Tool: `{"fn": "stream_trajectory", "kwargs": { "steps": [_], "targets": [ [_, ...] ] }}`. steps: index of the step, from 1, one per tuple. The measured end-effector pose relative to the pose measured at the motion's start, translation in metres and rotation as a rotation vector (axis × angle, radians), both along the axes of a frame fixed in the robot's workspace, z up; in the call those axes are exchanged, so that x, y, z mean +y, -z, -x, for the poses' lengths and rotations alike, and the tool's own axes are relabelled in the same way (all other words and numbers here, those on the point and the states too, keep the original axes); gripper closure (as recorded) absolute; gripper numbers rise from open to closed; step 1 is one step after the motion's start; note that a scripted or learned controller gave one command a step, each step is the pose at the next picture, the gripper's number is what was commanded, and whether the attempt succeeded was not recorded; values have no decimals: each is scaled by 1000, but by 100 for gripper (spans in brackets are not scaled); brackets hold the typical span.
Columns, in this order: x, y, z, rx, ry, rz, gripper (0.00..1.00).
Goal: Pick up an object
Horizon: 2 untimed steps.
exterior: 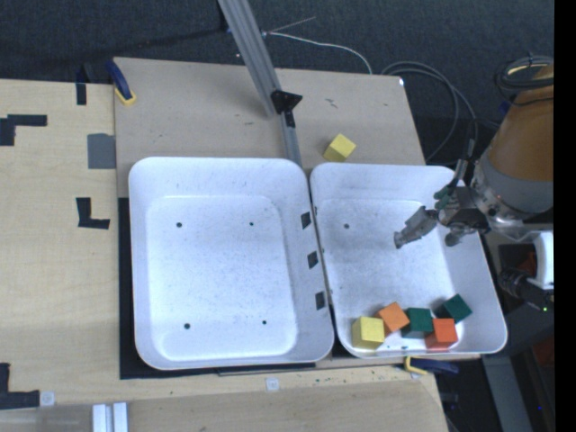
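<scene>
Camera view: pincer (430, 227) (spread) over right bin (378, 196).

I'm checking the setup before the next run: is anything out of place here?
One yellow block lies on the bench outside both bins, just beyond the right bin. The other blocks sit clustered in that bin's near corner. Nothing else stands out.

blocks (409, 322) in right bin (378, 187), near front
</scene>
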<state>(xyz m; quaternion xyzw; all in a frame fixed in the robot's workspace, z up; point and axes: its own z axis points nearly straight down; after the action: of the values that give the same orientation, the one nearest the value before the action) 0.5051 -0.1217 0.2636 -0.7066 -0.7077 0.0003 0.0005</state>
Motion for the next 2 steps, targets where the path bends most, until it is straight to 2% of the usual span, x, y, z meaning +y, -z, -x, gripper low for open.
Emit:
{"fn": "stream_trajectory", "kwargs": {
  "steps": [1,2],
  "targets": [
    [37,62,-100,2,-3,0,0],
    [99,40,-116,-3,-7,-2,0]
  ]
}}
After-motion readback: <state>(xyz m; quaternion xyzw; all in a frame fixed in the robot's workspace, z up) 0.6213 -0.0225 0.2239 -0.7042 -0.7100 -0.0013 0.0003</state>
